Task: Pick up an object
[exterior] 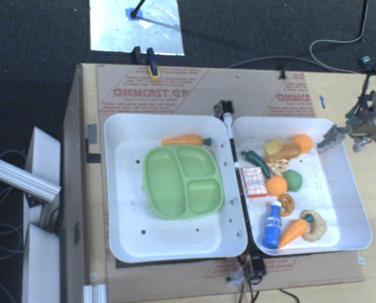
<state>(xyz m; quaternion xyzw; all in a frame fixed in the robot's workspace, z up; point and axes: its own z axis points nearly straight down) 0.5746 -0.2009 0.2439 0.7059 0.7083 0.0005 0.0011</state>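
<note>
Hovering at the right bin's (355, 188) far-right rim, gripper (344, 138) is seen open, empty; orange ball (302, 143) lies just left.

1. A pale green divided plate (182, 181) is lying in the white left bin (128, 232)
2. An orange carrot (185, 141) with a green top is lying just behind that plate
3. A blue bottle (273, 225) with a white label is lying right of the plate

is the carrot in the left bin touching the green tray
Cannot tell. In the camera view the carrot lies right along the far edge of the green tray, with no gap visible between them, but the slant could hide a small one.
</note>
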